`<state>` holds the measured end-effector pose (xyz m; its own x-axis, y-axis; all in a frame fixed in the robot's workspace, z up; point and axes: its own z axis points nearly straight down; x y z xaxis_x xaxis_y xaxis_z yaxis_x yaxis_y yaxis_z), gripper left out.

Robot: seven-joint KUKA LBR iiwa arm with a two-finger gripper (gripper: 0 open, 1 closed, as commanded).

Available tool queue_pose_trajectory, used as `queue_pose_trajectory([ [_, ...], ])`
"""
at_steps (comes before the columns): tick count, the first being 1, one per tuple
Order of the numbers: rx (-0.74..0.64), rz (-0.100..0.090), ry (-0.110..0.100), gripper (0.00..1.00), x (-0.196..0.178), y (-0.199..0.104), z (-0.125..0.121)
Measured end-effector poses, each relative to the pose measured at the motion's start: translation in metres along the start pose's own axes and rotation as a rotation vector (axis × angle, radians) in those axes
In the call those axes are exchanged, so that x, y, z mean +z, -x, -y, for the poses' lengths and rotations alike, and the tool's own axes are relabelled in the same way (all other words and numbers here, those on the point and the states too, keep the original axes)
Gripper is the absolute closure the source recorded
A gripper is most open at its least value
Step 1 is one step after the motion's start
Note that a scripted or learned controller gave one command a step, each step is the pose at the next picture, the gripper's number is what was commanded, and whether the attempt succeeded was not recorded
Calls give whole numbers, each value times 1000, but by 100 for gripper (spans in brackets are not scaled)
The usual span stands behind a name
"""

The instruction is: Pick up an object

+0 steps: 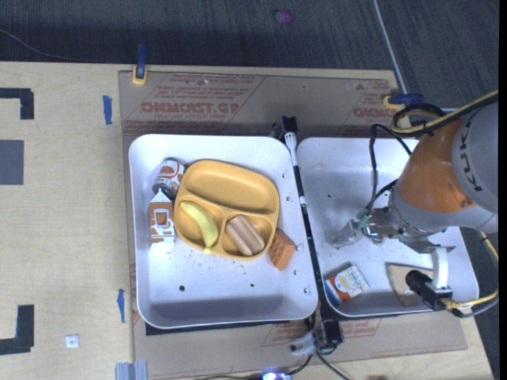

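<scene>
My gripper hangs low over the middle of the right bin, at the end of the grey arm with the orange band. A small white carton with orange and blue print lies on the bin floor just below the gripper, apart from it. Nothing shows between the gripper and the bin floor. A tan flat piece lies to the carton's right, partly hidden by a black part of the arm.
The left bin holds a yellow divided plate with a banana and a sausage. A can, a small box and a brown wedge lie beside the plate.
</scene>
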<state>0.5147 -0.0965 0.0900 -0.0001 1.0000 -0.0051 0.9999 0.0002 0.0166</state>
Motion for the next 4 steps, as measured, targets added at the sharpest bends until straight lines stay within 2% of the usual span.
queue_pose_trajectory([
  [1,-1,0,4,0,-1,8,29],
  [2,5,11,12,100,-12,13,28],
  [3,5,11,12,0,-12,13,28],
  [4,3,3,-3,0,0,0,32],
])
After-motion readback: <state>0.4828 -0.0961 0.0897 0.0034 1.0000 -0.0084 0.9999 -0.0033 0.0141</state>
